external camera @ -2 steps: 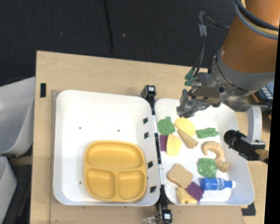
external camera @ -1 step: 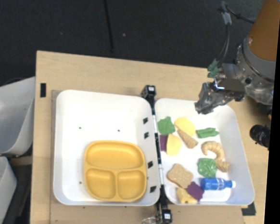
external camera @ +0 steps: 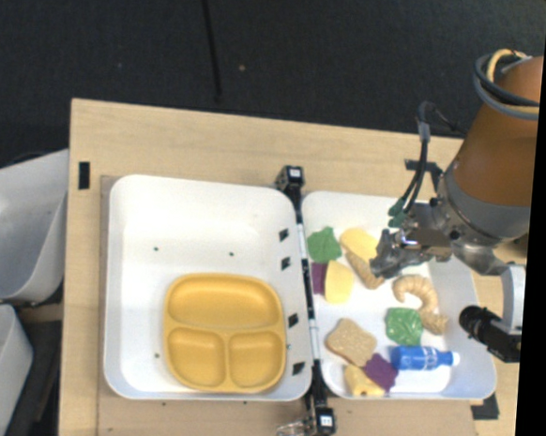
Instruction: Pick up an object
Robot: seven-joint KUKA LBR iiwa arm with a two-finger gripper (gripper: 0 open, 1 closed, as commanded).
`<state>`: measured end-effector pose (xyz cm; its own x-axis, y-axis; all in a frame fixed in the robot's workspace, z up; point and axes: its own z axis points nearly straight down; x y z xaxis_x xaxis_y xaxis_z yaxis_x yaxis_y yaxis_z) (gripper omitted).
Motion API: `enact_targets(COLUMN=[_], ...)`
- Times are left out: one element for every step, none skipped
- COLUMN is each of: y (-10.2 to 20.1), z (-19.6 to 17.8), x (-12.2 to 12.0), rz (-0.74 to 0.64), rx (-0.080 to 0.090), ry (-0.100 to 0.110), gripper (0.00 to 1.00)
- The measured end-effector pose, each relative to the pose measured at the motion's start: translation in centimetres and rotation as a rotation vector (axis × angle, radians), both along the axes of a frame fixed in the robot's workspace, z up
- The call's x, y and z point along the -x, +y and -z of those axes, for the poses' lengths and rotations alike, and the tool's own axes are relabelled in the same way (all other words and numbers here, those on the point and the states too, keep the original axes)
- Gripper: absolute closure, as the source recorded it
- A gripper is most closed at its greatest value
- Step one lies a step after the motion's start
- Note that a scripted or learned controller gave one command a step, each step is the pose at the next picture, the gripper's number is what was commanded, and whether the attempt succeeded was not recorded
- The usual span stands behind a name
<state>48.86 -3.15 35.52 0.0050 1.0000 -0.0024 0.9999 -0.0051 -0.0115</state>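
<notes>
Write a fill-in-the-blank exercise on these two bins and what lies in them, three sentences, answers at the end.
1. The yellow divided tray lies in the ______ bin in the camera view.
2. The blue bottle lies on its ______ near the front wall of the right bin.
3. The hand is low over the right bin, beside the ______ croissant.

Missing words: left; side; tan

Pale wooden bench (external camera: 185,140) against dark, perhaps carpeted, floor (external camera: 268,43)
</notes>
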Motion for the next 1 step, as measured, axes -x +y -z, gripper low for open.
enact_targets(y=[2.34], z=[9.69], x=[-0.06], rz=[-0.005], rx=[-0.002], ry=[-0.004], gripper=[1.0])
